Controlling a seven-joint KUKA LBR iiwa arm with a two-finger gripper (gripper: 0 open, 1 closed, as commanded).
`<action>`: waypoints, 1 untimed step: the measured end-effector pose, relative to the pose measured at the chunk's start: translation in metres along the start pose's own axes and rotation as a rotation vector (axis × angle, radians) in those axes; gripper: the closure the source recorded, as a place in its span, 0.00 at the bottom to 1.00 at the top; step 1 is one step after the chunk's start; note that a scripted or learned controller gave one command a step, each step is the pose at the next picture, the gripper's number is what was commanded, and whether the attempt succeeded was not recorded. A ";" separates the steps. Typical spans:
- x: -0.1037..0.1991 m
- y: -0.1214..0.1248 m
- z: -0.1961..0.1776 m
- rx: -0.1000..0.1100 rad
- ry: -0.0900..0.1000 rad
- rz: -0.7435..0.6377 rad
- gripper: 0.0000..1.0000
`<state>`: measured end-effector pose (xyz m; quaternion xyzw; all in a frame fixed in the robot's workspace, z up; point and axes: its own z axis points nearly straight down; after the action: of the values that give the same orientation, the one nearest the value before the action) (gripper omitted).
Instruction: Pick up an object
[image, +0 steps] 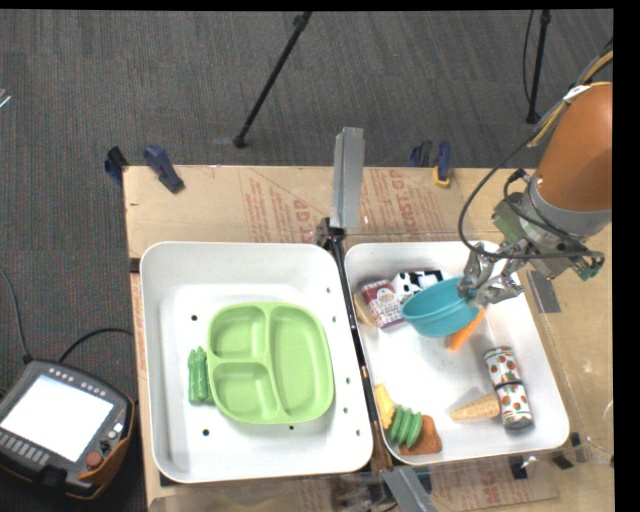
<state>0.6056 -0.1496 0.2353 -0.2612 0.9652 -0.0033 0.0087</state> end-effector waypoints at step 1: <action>0.059 0.011 0.141 -0.010 0.005 -0.287 1.00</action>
<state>0.5517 -0.1700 0.0931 -0.3964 0.9181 -0.0006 0.0045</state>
